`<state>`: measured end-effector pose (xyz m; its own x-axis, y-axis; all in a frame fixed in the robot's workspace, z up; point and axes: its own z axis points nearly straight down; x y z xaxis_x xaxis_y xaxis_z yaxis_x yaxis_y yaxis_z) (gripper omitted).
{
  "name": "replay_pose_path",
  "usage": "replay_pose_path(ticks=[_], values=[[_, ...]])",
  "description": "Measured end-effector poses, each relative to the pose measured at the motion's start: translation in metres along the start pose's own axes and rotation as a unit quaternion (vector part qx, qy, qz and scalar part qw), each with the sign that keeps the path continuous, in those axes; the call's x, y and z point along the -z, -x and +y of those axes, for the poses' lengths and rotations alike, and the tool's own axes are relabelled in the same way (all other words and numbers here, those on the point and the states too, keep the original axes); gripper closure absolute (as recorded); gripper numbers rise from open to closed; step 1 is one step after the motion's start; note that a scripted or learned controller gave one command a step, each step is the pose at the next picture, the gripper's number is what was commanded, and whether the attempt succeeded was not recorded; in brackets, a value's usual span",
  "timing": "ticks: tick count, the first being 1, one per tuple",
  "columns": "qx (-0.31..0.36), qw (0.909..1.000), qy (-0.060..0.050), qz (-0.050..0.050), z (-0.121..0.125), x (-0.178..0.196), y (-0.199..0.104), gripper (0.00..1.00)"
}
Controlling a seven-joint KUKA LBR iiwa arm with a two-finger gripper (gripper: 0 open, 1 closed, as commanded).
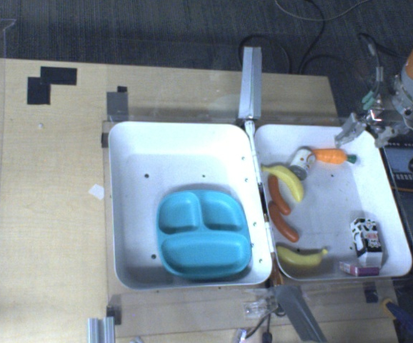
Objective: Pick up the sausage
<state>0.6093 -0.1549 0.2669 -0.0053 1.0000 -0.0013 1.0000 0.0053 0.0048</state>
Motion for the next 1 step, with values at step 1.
replay_pose_path(ticks=[1], values=[[-0.011, 0.9999, -0.001, 0.0, -0.0504, -0.0942, 0.0123, 0.0]])
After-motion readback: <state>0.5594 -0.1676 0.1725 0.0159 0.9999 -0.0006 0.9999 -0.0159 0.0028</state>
